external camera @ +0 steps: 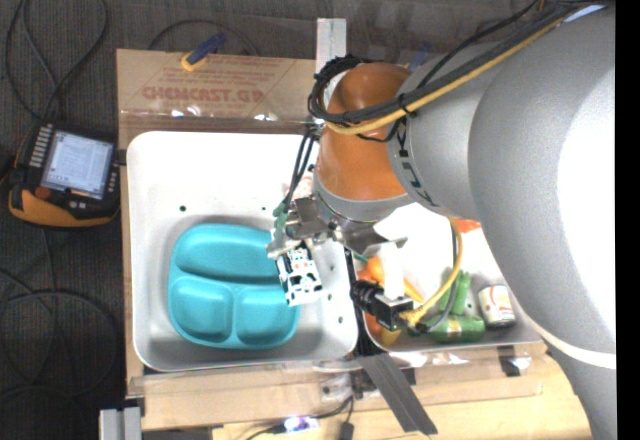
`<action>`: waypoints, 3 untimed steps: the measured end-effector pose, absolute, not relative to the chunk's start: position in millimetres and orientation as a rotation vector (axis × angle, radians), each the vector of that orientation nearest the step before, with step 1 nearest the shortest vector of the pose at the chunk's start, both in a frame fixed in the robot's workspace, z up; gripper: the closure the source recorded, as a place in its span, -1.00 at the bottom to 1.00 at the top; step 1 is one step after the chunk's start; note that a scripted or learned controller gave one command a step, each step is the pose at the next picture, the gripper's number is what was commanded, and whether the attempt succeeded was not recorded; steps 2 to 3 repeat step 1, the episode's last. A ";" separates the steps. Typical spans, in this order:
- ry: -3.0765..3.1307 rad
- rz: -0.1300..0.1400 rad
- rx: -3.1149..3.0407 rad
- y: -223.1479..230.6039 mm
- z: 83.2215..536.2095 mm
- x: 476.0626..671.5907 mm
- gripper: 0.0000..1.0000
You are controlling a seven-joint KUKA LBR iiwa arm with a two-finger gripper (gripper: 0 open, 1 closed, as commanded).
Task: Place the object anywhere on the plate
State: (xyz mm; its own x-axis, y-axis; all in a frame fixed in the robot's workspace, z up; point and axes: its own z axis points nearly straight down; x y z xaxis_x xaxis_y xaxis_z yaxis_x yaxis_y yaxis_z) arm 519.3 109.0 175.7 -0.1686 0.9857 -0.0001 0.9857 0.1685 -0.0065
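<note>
A turquoise plate (225,288) with three compartments lies in the left white bin (160,188), toward its front. My gripper (300,276) hangs over the plate's right edge, close to the wall between the two bins. The grey arm with its orange band (365,128) reaches over it from the right and hides much of the right bin. I cannot make out any object in the gripper. In the right bin (425,228) an orange item (370,270), a green item (462,328) and a small white can (496,303) lie near the front.
A teach pendant (68,178) sits on the floor left of the bench. Flat cardboard (215,83) lies behind the left bin. Black and yellow cables (440,303) run along the arm and loop down over the right bin.
</note>
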 end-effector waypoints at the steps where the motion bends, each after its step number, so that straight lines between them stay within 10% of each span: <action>1: -2.398 0.007 -2.024 108.6 175.8 519.5 -1.00; 3: -2.398 0.007 -2.024 108.6 175.8 519.5 -1.00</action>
